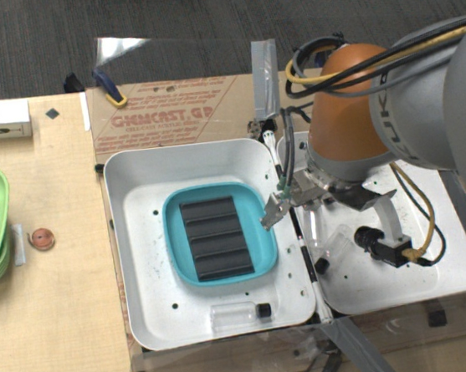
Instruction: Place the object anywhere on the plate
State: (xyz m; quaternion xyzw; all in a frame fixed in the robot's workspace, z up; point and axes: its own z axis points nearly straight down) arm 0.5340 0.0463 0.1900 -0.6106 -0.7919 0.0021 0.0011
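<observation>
Black ribbed rectangular block [217, 238] is lying flat in the middle of the teal rounded-square plate [174, 230], long side running up-down and all edges sitting inside the rim. Judging by that, the placing looks done. The plate is sitting centred in the left shallow white bin [146, 305].

The two-finger gripper [274, 211] is hanging just beside the plate's right rim, over the wall between the bins. It is too hidden under the wrist to tell whether it is released or grasping anything. The grey arm with the orange band [358, 107] is leaning over the right shallow white bin [454, 267], probably so the tool is reaching across the divider.

A small clear tube with a black cap [240, 313] is lying along the left bin's near wall, apart from the plate.

Writing: the brown cardboard sheet [173, 112] behind the bins is carrying red print, roughly "GEMCAST", the rest blurred. Partial letters "UK" are showing on the arm.
</observation>
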